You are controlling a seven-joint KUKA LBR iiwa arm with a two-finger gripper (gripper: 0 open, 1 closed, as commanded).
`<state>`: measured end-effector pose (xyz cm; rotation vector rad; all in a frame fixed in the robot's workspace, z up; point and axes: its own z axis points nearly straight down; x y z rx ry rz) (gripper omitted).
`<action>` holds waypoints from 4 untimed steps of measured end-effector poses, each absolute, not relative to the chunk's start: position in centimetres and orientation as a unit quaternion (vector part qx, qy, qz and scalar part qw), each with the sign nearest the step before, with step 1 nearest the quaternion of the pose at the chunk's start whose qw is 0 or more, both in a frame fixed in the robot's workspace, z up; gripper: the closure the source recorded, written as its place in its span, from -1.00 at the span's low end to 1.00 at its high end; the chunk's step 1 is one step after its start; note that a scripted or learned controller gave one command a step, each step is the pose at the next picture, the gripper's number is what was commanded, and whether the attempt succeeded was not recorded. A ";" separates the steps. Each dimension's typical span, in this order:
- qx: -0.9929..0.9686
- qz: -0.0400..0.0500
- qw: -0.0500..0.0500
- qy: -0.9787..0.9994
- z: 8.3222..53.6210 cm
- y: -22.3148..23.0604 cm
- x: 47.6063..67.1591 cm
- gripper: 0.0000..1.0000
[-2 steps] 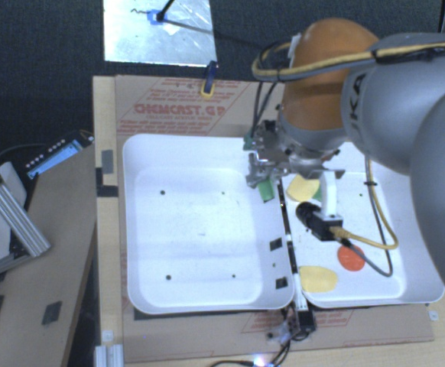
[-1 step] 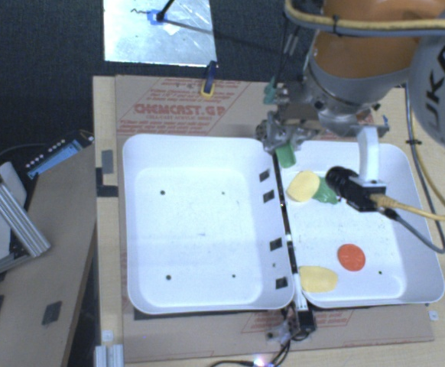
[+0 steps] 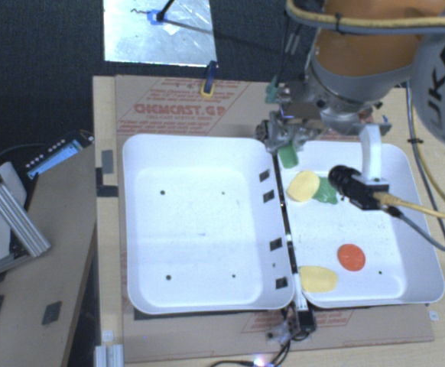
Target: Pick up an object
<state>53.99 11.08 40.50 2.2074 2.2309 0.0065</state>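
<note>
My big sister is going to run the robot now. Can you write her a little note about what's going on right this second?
Gripper: over the back left corner of the right bin, with a small green piece at its fingertips; whether it's really gripped, I can't tell.
In the right bin: a yellow piece beside a green piece, an orange disc, and another yellow piece near the front.
Done: possibly one grab.
Left: confirm the hold, lift clear.
</note>
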 end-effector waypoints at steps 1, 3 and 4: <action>0.701 0.003 0.002 0.713 41.5 11.1 54.0 1.00; 0.697 0.004 0.003 0.717 43.7 11.1 54.2 1.00; 0.705 0.001 0.000 0.709 43.8 14.8 53.1 1.00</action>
